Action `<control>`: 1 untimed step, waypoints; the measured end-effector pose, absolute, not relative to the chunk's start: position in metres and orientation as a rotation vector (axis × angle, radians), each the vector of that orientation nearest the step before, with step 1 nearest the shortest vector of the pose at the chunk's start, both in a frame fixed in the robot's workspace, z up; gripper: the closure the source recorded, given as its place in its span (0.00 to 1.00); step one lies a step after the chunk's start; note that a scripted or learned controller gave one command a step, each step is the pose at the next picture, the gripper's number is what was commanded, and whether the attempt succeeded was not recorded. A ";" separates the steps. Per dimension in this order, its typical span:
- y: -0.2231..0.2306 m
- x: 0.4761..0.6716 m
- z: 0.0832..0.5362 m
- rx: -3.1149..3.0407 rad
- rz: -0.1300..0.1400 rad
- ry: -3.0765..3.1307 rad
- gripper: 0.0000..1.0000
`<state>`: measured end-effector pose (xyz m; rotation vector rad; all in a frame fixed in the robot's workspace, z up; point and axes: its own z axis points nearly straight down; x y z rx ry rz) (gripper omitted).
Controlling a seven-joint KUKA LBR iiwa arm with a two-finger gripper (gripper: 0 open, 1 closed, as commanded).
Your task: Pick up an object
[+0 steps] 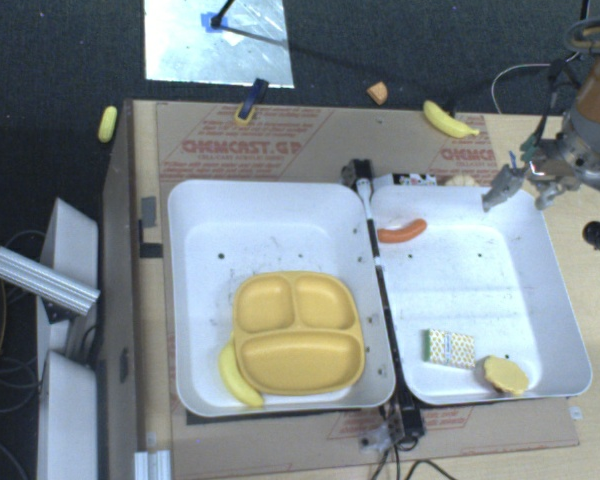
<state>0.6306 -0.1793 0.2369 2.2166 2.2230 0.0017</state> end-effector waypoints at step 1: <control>-0.135 0.664 0.243 2.213 0.005 2.226 0.00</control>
